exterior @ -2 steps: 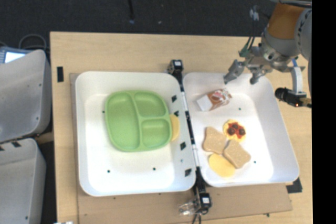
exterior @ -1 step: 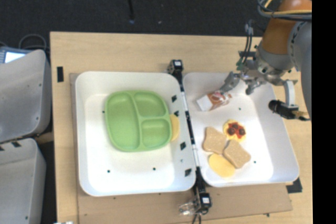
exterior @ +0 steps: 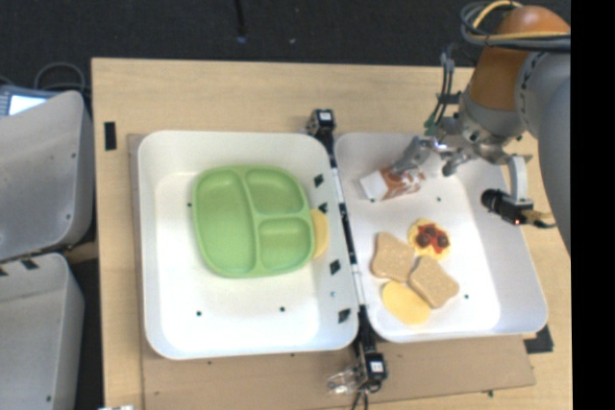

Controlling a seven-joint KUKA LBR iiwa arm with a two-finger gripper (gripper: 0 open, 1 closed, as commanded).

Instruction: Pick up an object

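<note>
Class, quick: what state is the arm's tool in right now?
Tool: over the right bin, down at a brown-and-white item; open or closed cannot be told.

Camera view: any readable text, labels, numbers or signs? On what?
None readable.
Packet in the right bin, by the gripper: red-brown print on white, too blurred to read.
Green tray in the left bin: plain, no marking.
Bread slices, yellow disc, red-topped piece: no text.
Clips on the divider: dark, nothing legible.
</note>
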